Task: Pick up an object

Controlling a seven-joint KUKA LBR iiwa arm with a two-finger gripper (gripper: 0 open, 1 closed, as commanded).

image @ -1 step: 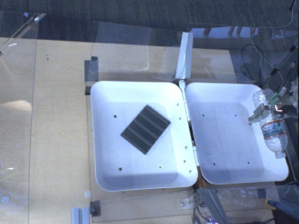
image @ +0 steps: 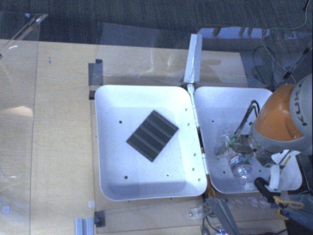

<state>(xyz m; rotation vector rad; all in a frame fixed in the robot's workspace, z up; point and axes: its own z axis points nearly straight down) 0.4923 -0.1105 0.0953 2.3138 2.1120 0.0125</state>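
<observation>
The gripper (image: 238,156) is hovering in the right bin (image: 215,106) over maybe a crumpled bottle (image: 240,166); can't tell its jaws' state, so it's needing a centered drop before squeezing.

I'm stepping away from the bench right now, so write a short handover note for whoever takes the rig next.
Gripper: down in the right bin, over a small cluster of clear and shiny objects; whether it is gripping anything cannot be told.
Left bin: a dark ribbed rectangular pad lies flat near the middle, untouched.
Done: arm is lowered into the right bin.
Left: confirm a grasp and lift an object out.
</observation>
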